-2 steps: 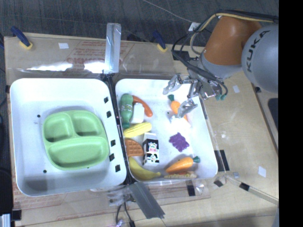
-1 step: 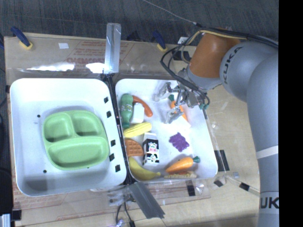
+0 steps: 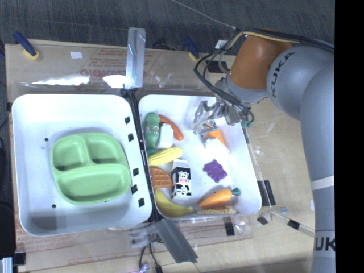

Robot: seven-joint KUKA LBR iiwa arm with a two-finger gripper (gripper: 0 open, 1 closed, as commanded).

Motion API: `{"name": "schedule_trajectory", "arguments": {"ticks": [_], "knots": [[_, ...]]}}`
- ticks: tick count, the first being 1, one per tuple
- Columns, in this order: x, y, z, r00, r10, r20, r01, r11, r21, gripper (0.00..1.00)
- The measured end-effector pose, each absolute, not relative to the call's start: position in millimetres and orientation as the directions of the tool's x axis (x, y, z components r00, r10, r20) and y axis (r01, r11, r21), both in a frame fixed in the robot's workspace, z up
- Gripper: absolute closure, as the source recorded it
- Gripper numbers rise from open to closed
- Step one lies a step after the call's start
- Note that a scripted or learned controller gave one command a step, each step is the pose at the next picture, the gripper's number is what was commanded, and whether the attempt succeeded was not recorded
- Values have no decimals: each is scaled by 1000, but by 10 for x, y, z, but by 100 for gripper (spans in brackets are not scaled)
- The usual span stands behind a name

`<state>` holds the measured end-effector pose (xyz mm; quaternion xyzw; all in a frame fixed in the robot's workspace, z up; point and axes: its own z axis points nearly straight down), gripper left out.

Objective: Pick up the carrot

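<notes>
Gripper [image 3: 209,120] low in right bin [image 3: 245,147], grip state unreadable, carrot [image 3: 216,198] apart near front wall, arm cropped at right

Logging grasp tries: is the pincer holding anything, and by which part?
Cannot be told. The pincer hangs over the right bin, above an orange wedge; the carrot lies apart.

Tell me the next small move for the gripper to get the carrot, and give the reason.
Probably travel toward the near edge of the right bin, stopping above the carrot. The gripper hangs over the bin's far part, beside a small orange and white piece, while the carrot lies at the near wall between the banana and the bin's corner, untouched.
</notes>
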<state>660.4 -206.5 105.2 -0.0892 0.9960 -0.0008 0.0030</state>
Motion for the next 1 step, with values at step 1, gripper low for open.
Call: {"name": "schedule_trajectory", "arguments": {"ticks": [1], "knots": [[6603,-2063,1048,-984,-178,-5,-178,984,-2,0]]}}
